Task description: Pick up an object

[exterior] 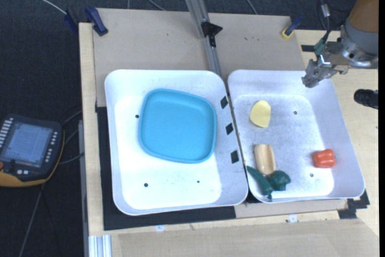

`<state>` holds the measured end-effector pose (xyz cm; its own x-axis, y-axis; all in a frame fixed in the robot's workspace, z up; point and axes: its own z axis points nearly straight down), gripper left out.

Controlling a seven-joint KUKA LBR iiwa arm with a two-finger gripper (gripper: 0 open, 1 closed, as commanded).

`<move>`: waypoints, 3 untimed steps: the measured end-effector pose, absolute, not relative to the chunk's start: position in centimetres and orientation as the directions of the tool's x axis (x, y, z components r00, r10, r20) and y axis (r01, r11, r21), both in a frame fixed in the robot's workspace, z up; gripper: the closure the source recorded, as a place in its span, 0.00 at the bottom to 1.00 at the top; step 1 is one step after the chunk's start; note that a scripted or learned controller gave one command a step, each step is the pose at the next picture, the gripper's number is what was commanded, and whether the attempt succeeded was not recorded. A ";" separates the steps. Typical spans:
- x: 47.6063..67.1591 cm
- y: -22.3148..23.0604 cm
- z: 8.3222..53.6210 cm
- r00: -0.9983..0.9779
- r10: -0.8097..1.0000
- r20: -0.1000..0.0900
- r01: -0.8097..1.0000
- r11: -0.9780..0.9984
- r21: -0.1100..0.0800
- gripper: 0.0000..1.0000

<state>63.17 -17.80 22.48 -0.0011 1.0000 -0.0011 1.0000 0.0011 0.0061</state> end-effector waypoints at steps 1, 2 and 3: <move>63.2 -17.8 25.9 -0.001 1.000 -0.001 1.000 0.001 0.004 1.00; 62.7 -13.2 25.0 -0.004 1.000 0.001 1.000 0.004 0.001 1.00; 61.2 -8.1 23.7 -0.004 1.000 0.001 1.000 0.004 0.000 1.00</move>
